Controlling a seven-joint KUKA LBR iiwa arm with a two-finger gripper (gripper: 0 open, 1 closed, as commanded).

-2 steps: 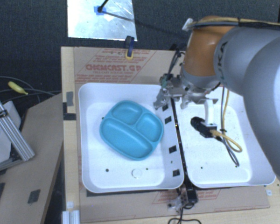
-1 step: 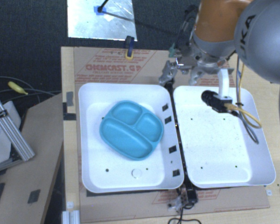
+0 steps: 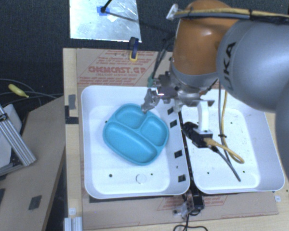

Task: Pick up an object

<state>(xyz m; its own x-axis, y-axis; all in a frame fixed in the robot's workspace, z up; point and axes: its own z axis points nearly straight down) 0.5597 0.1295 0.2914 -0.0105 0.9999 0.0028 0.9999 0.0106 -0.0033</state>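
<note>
The tool (image 3: 149,103) is at the blue plate (image 3: 135,134), far rim — left bin (image 3: 101,172) — open or closed, cannot tell.

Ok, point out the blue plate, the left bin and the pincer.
blue plate (image 3: 129,146): camera view, its large compartment.
left bin (image 3: 120,184): camera view, bare front floor.
pincer (image 3: 149,104): camera view, tip at the plate's far rim.
</note>
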